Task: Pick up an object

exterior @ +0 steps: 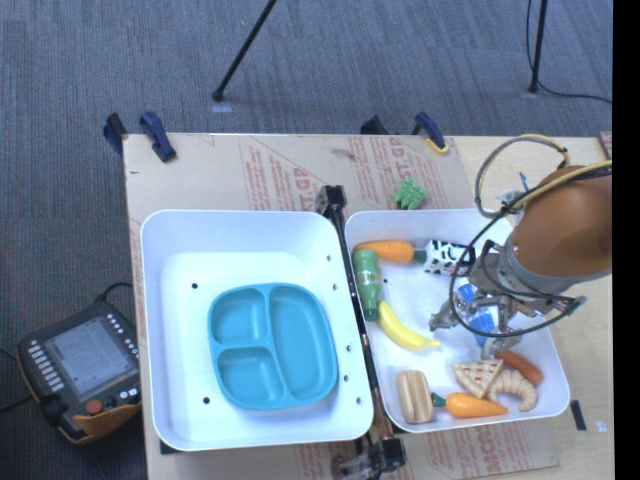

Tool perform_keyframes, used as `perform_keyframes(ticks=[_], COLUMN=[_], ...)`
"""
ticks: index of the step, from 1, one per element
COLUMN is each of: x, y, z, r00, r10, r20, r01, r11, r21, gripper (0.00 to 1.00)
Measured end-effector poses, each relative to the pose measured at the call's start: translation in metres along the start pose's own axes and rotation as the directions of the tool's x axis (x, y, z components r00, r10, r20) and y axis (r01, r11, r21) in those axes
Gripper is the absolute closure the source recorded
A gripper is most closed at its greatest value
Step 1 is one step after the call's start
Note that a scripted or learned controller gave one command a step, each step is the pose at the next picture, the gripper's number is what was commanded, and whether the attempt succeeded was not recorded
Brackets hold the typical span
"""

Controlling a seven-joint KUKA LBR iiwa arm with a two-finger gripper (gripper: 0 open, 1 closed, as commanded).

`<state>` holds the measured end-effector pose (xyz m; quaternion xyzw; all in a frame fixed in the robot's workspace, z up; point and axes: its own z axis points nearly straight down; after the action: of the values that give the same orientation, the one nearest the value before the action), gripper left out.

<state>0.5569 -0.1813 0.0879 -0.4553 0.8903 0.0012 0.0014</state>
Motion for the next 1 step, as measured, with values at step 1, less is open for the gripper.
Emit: perform_keyframes(ticks=[1], x=[0.0136], y=[0.0314], z=[0.0001], r00=[0.978], r10=[-0.209], r20=[0.000], r01=[0.209], r11=[0.978], r21=[0.000], gripper=[0.00])
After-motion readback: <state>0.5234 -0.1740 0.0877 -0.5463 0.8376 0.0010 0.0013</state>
